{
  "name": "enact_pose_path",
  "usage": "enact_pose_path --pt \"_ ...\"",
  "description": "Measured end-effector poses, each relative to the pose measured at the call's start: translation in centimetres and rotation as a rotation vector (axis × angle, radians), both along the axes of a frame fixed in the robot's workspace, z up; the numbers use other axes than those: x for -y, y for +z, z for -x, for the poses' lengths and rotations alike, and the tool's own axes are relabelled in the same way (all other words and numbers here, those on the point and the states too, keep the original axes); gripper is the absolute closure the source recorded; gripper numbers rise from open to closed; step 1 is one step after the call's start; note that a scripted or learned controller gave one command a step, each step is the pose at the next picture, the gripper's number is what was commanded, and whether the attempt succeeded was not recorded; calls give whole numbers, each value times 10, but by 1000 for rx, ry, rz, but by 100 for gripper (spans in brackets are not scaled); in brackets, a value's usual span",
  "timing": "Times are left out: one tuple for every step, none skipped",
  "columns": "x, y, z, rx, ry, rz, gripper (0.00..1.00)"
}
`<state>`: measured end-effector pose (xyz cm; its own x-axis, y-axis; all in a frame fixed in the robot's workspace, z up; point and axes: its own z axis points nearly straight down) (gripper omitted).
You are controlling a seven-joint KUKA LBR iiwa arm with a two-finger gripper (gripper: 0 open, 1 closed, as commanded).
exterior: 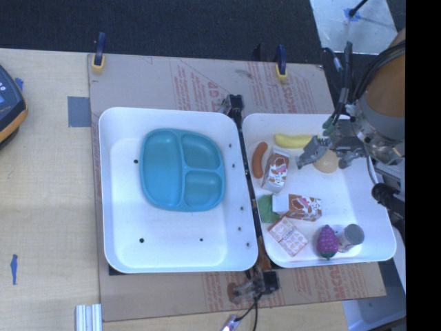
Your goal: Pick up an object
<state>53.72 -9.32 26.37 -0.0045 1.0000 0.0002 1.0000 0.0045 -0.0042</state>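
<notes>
Right white bin (372, 205), jaws (325, 152) spread over pale round object (328, 163), banana (292, 141) just beside

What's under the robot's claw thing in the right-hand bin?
Under the gripper lies a pale yellowish rounded object, partly covered by it, beside the banana. What that object is, I cannot tell.

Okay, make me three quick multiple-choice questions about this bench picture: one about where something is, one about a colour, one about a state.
1. Where does the divided plate lie?
A. left bin
B. right bin
C. on the cardboard

2. What colour is that plate?
A. red
B. blue
C. black

3. How does the sausage stand to the pincer?
A. gripped in it
B. lying apart in the right bin
C. hanging above the bench

Answers: 1 A, it sits within the left bin. 2 B, its surface is light blue. 3 B, it lies by the bin's left wall.
</notes>
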Motion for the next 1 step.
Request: enact_pose_path --pt "24 -111 27 -1 0 1 0"
